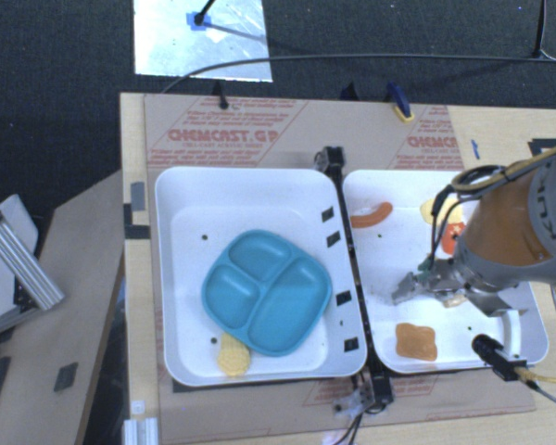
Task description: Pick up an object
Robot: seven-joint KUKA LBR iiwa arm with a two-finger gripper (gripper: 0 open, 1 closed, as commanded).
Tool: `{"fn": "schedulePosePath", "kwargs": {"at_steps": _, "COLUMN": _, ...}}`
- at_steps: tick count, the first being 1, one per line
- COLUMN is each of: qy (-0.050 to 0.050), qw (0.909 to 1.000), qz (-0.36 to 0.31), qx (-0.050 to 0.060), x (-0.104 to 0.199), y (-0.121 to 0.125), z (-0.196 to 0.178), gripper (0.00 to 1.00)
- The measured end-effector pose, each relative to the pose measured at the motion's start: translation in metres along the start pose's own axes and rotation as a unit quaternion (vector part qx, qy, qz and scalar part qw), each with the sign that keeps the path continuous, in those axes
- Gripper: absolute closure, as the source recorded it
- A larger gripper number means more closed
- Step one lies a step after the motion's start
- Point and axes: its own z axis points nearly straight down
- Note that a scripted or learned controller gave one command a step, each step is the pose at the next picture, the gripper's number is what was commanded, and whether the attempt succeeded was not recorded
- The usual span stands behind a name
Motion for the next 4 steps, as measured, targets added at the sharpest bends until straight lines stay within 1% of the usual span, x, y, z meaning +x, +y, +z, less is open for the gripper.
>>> {"fn": "schedulePosePath", "kwargs": {"at_steps": 1, "qy": 0.000, "qw": 1.0000, "qz": -0.001, "qx": -0.002, "x": 0.000, "y": 0.001, "z": -0.013, "gripper": 1.00}}
{"fn": "schedulePosePath", "kwargs": {"at_steps": 2, "qy": -0.001, "qw": 1.0000, "qz": -0.002, "qx": -0.002, "x": 0.005, "y": -0.006, "z": -0.064, "gripper": 1.00}}
{"fn": "schedulePosePath", "kwargs": {"at_steps": 3, "qy": -0.001, "qw": 1.0000, "qz": -0.002, "qx": -0.003, "x": 0.005, "y": -0.004, "z": -0.117, "gripper": 1.00}}
{"fn": "schedulePosePath", "kwargs": {"at_steps": 4, "qy": 0.000, "qw": 1.0000, "qz": -0.004, "qx": -0.002, "x": 0.049, "y": 0.011, "z": -0.129, "gripper": 1.00}}
